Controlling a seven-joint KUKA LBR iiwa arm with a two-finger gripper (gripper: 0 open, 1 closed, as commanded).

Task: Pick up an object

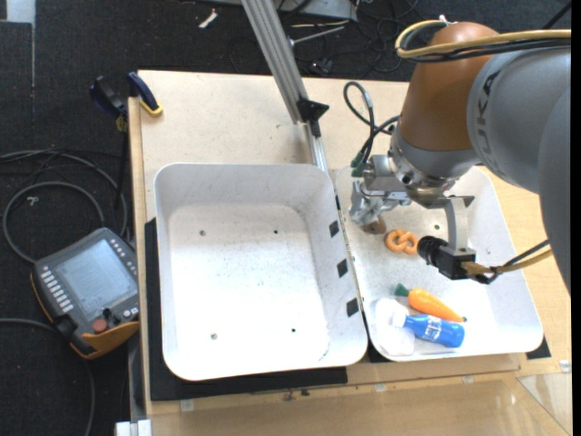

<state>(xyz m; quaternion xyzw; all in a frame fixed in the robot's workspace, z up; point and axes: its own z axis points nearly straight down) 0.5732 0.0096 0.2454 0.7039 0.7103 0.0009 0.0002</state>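
Overhead, the arm reaches in from the right, its pincer low in the right bin near the bin's far-left corner. Whether the pincer is open or closed, cannot tell. A small brownish thing lies just under it (too small to name). Just beside sits an orange pretzel-shaped piece; nearer the front lie a toy carrot and a blue bottle. The left bin sits alongside on the desk. Step, by my reading: descent onto a target. Next calls for closing squarely, then lifting straight up.
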